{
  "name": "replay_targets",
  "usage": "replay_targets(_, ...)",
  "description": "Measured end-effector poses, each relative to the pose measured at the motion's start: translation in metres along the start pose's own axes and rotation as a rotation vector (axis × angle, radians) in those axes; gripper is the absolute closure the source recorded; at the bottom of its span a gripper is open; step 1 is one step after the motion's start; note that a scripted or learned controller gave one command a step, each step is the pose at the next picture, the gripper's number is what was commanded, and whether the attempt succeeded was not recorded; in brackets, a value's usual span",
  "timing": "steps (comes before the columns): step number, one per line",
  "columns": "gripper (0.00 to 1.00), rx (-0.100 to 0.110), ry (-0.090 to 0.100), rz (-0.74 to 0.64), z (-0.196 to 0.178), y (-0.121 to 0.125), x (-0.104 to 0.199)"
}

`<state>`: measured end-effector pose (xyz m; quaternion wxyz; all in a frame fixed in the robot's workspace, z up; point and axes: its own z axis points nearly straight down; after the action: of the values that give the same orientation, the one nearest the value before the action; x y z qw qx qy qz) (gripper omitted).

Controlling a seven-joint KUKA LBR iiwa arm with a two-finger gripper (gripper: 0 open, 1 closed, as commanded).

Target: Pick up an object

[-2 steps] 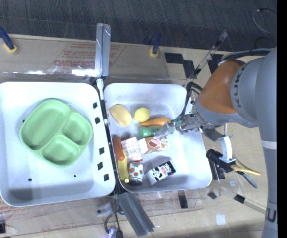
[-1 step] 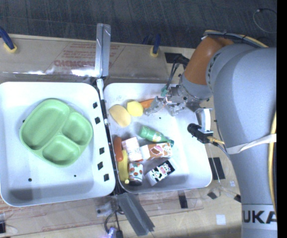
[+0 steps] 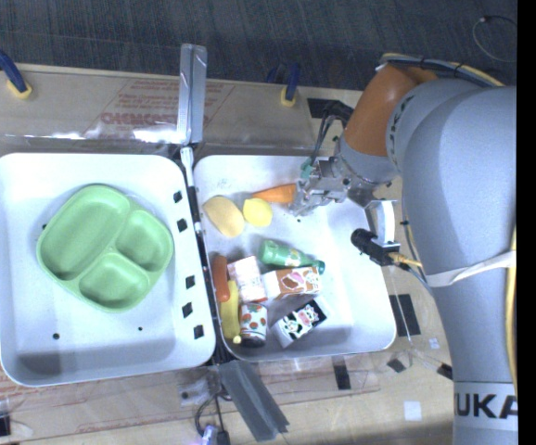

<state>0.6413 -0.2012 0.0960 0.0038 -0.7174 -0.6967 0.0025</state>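
White right bin (image 3: 365, 327), end effector (image 3: 307, 193) beside carrot (image 3: 274, 193), near far rim

Two bins sit side by side on the bench (image 3: 82, 100) — the left bin (image 3: 8, 341) holds a divided plate (image 3: 106, 246), lying left of its middle. The right bin (image 3: 375, 323) holds the rest. Near its far edge a carrot (image 3: 274, 194) lies just beside the gripper (image 3: 307, 193), which comes in from the right. Nearer and left of the carrot, a potato (image 3: 223, 216) and a lemon (image 3: 258, 212) touch. Nearer still lies a bottle (image 3: 290, 254), then a cluster of small cartons (image 3: 288, 283) and a can (image 3: 252, 324) — with a sausage (image 3: 220, 278) along the left wall.
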Motion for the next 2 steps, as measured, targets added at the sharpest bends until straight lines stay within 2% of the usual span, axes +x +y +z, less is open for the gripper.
replay_targets(1, 0.00, 0.000, 0.000, -0.001, 0.0001, 0.0000, 0.0004)
replay_targets(2, 1.00, 0.004, 0.000, -0.010, -0.0064, 0.0007, 0.0022)
